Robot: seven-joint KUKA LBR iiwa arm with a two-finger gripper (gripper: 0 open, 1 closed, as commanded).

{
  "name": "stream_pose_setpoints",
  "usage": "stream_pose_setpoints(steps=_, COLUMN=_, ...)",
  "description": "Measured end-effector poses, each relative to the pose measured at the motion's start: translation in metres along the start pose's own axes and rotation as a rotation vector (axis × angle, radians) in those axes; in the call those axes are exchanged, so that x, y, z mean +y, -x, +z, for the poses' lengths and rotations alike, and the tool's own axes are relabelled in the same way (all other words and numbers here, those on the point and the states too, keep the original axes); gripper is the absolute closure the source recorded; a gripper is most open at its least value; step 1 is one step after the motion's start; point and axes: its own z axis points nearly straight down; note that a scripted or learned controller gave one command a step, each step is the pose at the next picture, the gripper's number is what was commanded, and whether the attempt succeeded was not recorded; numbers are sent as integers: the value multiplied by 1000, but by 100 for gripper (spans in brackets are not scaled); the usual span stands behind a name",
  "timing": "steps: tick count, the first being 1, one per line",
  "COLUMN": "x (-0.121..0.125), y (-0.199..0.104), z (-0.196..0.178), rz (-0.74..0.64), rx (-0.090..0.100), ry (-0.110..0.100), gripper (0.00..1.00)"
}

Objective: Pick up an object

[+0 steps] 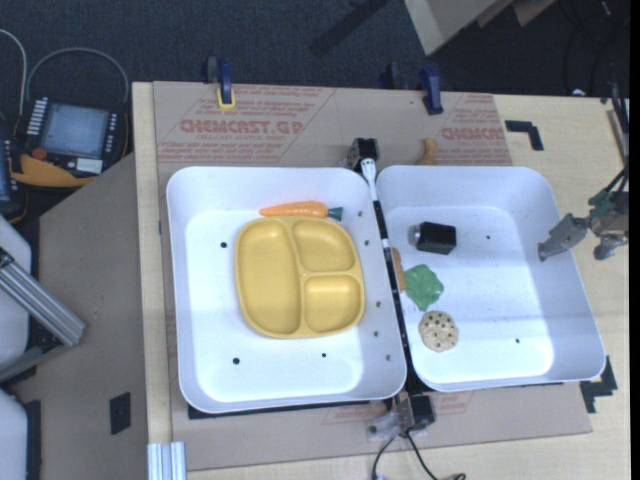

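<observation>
Claw at right bin right rim, fingers apart, empty, poised to reach in | targets near that bin's left wall: block, green piece, cookie

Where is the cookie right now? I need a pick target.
The cookie lies in the right bin, near its left wall toward the front, just below the green piece.
</observation>
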Motion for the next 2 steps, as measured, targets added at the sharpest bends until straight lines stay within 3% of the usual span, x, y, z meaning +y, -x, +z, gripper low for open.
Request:
stream_pose_setpoints(steps=1, x=3, y=-1, z=-6, rz=-4, rx=-3, ry=11, gripper=0)
stream_pose_setpoints(steps=2, x=0, y=-4, z=37, rz=-4, rx=-1, ry=7, gripper=0)
